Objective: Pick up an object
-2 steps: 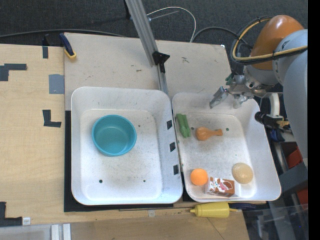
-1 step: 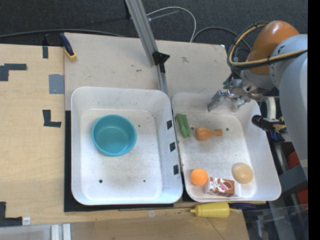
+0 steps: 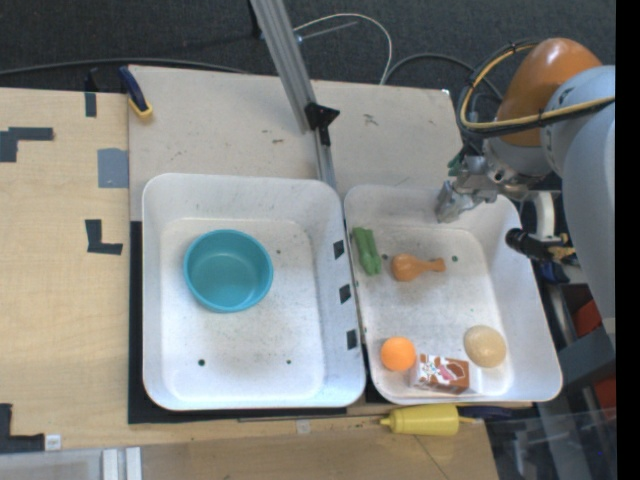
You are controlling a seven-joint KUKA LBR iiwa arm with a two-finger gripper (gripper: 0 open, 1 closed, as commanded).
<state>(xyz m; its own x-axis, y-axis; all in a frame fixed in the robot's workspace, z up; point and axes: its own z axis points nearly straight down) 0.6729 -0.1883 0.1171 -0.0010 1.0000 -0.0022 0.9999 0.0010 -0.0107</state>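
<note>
Arm poised over the far right corner of the right bin, nothing between its fingers.

The gripper (image 3: 452,206) hangs above the right bin (image 3: 520,308) near its back edge; whether it is spread or pressed together cannot be told (too small and dark). Below it lie a green object (image 3: 366,250) by the bin's left wall, an orange drumstick-shaped toy (image 3: 414,266), an orange ball (image 3: 398,354), a red-and-white packet (image 3: 443,372) and a pale round object (image 3: 485,346). The left bin (image 3: 160,268) holds a teal bowl (image 3: 228,270). A yellow bottle (image 3: 425,420) rests just outside the front rim.
</note>
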